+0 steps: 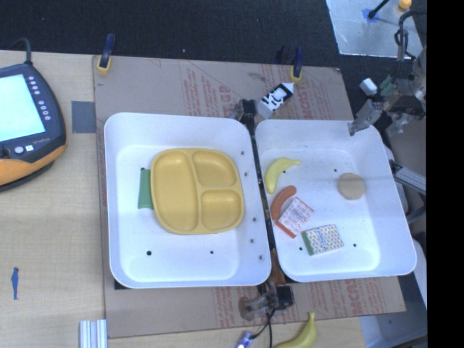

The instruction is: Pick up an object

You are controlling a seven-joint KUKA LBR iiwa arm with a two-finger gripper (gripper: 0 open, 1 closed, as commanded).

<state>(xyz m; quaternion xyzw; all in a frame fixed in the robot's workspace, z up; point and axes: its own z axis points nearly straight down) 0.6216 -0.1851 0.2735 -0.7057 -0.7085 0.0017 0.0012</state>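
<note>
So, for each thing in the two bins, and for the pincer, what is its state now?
yellow divided plate: flat in the left bin, right way up.
green item: partly under the plate's left edge.
toy banana: lying in the right bin.
toy sausage: beside the red-and-white packet, touching it.
patterned packet: lying flat, apart.
round tan object: lying alone.
pincer: over the right bin's far corner; holds nothing visible.

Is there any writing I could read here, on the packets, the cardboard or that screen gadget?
None can be read.
Cardboard sheet: faint red print, too blurred.
Red-and-white packet: print too small.
Patterned packet: too small.
Black-and-white tag: no legible letters.
Handheld screen: washed out.
</note>
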